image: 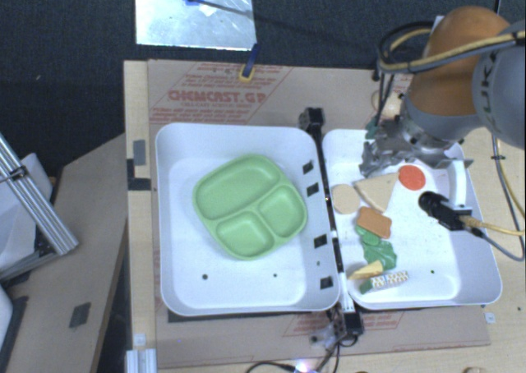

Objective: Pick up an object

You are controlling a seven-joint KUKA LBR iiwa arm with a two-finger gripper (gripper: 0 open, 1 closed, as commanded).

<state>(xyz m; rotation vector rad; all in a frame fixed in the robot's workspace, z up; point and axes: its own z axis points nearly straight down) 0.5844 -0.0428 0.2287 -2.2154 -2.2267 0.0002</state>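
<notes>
Grey gripper [380, 158] hung low over right bin [472, 273], just above tan wedge [376, 191]. Could not tell its opening. Red disc [412, 177] lay beside. Green tray [250, 205] sat in left bin [177, 264].

A green three-compartment plate [249, 206] lies in the left white bin [177, 281], near its middle. Both bins sit on a brown cardboard sheet [218, 96] with red print, and a black divider strip [325, 207] runs between the bins. At the far left a shiny foil-like sheet [194, 2] lies on the dark floor, and a metal rail [33, 203] shows at the left edge.
</notes>
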